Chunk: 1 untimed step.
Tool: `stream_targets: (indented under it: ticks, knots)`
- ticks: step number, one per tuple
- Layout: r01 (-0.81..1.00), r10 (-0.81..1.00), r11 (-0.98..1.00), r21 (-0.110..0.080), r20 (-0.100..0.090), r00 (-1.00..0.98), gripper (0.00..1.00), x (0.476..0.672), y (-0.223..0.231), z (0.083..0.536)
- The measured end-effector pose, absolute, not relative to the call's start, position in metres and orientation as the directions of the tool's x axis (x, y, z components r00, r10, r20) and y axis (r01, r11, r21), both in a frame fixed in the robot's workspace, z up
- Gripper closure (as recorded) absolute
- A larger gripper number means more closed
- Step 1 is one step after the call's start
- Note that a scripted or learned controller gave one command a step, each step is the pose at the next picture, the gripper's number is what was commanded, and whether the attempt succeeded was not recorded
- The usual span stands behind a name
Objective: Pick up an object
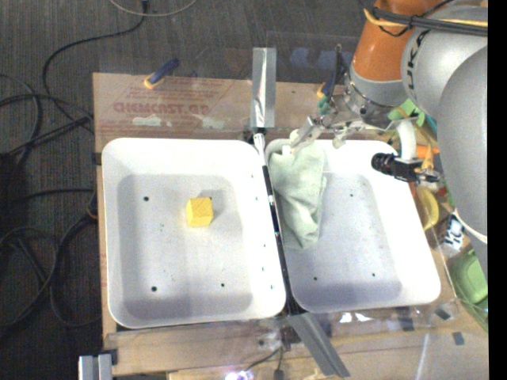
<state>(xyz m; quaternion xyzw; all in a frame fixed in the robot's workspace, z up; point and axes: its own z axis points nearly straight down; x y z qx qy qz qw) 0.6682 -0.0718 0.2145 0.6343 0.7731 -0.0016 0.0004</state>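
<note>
i'm seeing claw hanging over far edge of right bin, fingers pinching top corner of pale green cloth. cloth is lifting at that corner, rest is draping down onto bin floor by divider. grasp looking made, lift only starting. yellow block is sitting untouched in left bin.

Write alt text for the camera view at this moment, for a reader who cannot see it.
The gripper hangs over the far edge of the right bin, at the top of a pale green cloth draped along that bin's left side. A yellow block sits in the left bin.
</note>
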Motion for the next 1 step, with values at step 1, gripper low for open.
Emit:
stream_targets:
  ticks: [1]
  knots:
    - [0.995, 0.995, 0.103, -0.005, 0.000, -0.103, 0.00, 0.5785, -0.1068, 0.1321]
